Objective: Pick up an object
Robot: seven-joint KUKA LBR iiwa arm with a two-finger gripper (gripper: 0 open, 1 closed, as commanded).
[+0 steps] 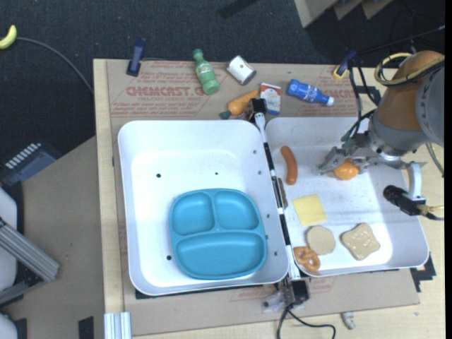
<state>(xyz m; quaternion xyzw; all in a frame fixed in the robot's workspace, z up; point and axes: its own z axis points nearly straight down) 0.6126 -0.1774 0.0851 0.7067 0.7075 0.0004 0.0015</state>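
Observation:
My gripper [346,159] is low in the right bin [402,260], near its back, right over a small orange fruit [345,171] that lies on the bin floor. The grey arm with its orange band [406,111] comes in from the right. In the same bin lie a red sausage [288,164], a yellow cheese slice [309,209], a round cracker [320,240], a piece of toast [361,241] and a pretzel [307,258].
The left bin [141,161] holds a blue divided plate [217,233]. Behind the bins on the board lie a green bottle [206,73], a white can [241,69], a small carton [269,97] and a blue bottle [309,92]. A black part [402,200] juts over the right bin's right side.

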